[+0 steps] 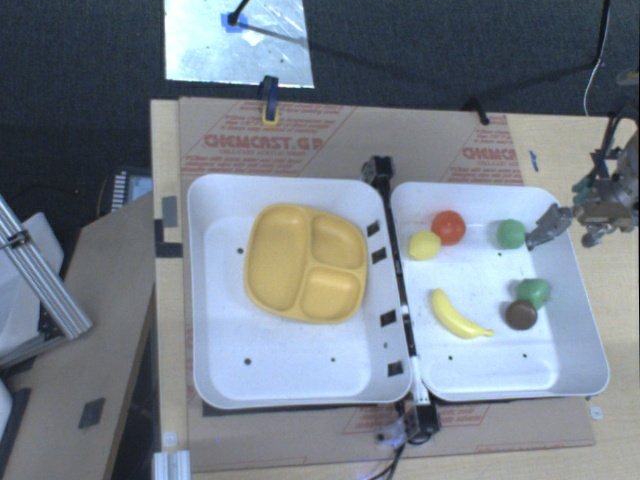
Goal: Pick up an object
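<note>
**Desk:** What's on the bench, seen from above?

**Photographer:** Two shallow white bins side by side on a printed cardboard sheet (260,140). The left bin (200,268) sits at centre frame. It holds a yellow divided plate (300,263) lying flat in its upper middle.

**Desk:** And the right bin?

**Photographer:** The right bin (590,353) carries the pickable objects. A red ball (448,226) sits near its upper left, with a yellow ball (424,246) touching it from lower left. A green ball (511,233) lies toward the upper right. A toy banana (458,316) lies flat near the bin's middle, slanting down to the right. At right of centre, a green piece (534,290) rests against a brown round piece (520,314) just below it.

**Desk:** Where's the robot?

**Photographer:** The arm (612,196) enters at the frame's right edge. The gripper (548,228) hangs over the right bin's upper right corner, angled down and left. It is just beside the green ball, on its right. Nothing shows held in it. Whether it is open or closed, I cannot tell from this angle.

**Desk:** Anything else?

**Photographer:** A silvery sheet (238,28) lies on the dark floor at upper left, and a yellow clamp (270,103) sits on the cardboard's top edge.
</note>
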Tool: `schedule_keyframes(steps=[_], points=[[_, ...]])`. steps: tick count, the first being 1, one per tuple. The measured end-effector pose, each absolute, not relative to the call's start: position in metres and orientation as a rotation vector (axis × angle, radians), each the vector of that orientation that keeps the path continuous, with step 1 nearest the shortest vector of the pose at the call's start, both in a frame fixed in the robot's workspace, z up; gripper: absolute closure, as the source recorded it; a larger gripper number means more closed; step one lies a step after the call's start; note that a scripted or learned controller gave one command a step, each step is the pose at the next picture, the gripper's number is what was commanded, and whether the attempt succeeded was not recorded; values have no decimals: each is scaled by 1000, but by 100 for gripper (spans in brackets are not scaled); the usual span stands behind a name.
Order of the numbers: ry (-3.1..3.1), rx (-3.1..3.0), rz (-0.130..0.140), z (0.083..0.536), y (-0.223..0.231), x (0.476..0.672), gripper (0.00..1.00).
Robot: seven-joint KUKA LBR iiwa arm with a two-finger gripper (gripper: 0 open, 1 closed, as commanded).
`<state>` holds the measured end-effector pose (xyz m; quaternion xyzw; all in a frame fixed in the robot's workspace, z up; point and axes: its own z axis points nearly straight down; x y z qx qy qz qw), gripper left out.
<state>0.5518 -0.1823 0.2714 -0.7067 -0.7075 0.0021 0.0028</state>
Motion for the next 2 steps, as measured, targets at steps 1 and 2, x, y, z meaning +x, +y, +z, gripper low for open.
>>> schedule_keyframes(steps=[1,2], points=[[-2227,-2219,-1,276,-182,554,0],[-2221,-2218,2,217,-175,548,0]])
